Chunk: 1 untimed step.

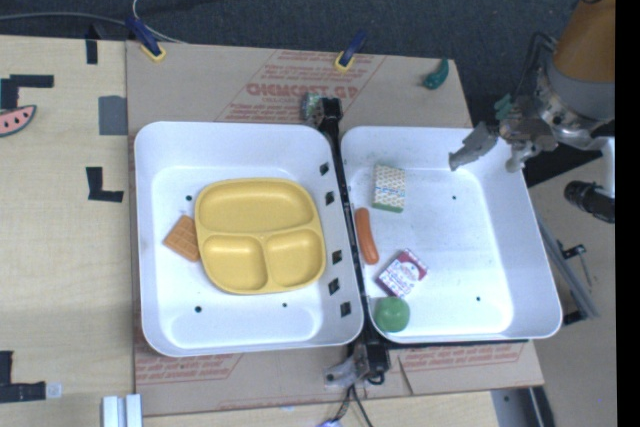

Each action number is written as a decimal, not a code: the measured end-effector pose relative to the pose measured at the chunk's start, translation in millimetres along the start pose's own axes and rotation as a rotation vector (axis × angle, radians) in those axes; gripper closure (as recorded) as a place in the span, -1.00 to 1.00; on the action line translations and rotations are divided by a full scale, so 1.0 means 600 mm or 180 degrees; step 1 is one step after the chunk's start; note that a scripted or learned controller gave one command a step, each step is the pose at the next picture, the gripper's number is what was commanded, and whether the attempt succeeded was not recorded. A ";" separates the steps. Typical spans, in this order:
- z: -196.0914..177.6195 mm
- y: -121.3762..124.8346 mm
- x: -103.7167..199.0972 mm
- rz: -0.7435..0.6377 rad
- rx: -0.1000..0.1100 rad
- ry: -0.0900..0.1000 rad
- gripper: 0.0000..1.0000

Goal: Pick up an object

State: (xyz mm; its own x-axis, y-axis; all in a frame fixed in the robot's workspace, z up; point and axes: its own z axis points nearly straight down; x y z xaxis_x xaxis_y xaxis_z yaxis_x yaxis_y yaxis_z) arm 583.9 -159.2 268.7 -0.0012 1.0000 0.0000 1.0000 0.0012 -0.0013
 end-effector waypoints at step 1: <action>0.304 0.010 0.046 -0.0002 -0.0013 0.0003 -1.00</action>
State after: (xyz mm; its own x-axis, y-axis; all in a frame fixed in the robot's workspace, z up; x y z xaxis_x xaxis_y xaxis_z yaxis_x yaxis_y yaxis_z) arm 589.4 -131.3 86.3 -0.0018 1.0000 0.0009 1.0000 0.0018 0.0026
